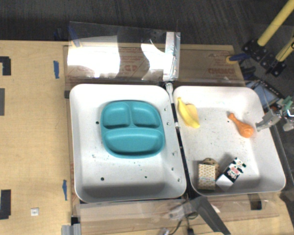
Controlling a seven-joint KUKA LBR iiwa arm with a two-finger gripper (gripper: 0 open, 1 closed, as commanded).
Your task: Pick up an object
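The right bin (264,177) holds a yellow banana-shaped toy (188,114) near its back left corner. An orange drumstick-shaped toy (242,125) lies toward its right side. A tan woven box (208,174) and a small black-and-white carton (233,171) sit side by side at the front. My gripper (270,120) reaches in at the bin's right rim, just right of the orange toy and close to its thick end. Nothing shows held in it.
The left bin (83,131) carries a teal divided plate (132,128) in its middle. A clear plastic sheet (122,55) stands behind the bins. Yellow poles and black clamps (269,48) stand at the back right. Cardboard bench surface lies to the left.
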